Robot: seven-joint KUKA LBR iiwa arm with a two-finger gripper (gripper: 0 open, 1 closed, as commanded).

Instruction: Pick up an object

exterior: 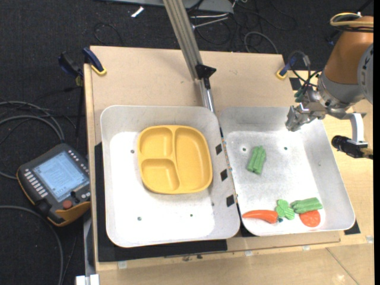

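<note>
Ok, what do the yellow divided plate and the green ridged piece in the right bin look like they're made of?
The yellow three-compartment plate looks like moulded plastic: uniform colour, rounded corners, soft satin sheen. The green ridged piece is probably plastic or rubbery toy food: flat even colour, matte, moulded grooves. It is too small to tell hard from soft.

We see the arm (347, 58) reaching in from the right, wrist angled down and leftward, its claw (294, 120) pointing down at the far right.
</note>
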